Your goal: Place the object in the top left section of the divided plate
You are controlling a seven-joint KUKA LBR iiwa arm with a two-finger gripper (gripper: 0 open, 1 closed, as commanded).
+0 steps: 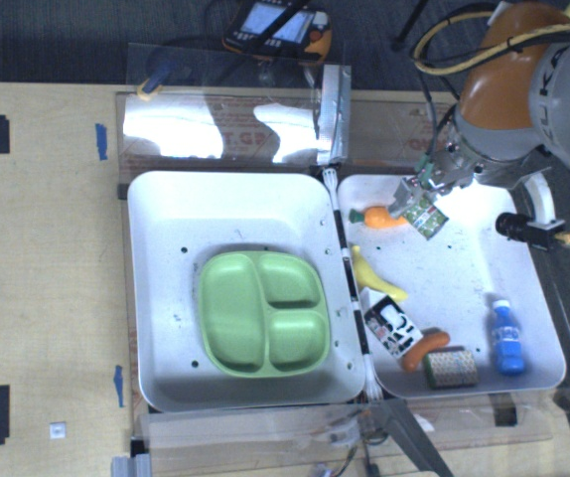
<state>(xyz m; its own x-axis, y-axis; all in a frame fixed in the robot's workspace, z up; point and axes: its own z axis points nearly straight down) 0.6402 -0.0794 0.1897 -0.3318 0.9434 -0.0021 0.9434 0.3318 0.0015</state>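
Observation:
A green divided plate (227, 318) lies in the left bin (166, 217), with one long section on its left and two smaller ones on its right. Nothing lies in any section. My gripper (419, 205) hangs low over the far left part of the right bin (523, 266). A small orange carrot with a green tip (383, 219) lies right beside it, on its left. I cannot tell whether the two touch.
The right bin also holds a yellow banana (374, 276), a black-and-white packet (388, 326), an orange-brown sausage (424, 349), a grey textured block (451, 368) and a blue bottle (506, 338). The raised wall (345, 256) between the bins runs down the middle.

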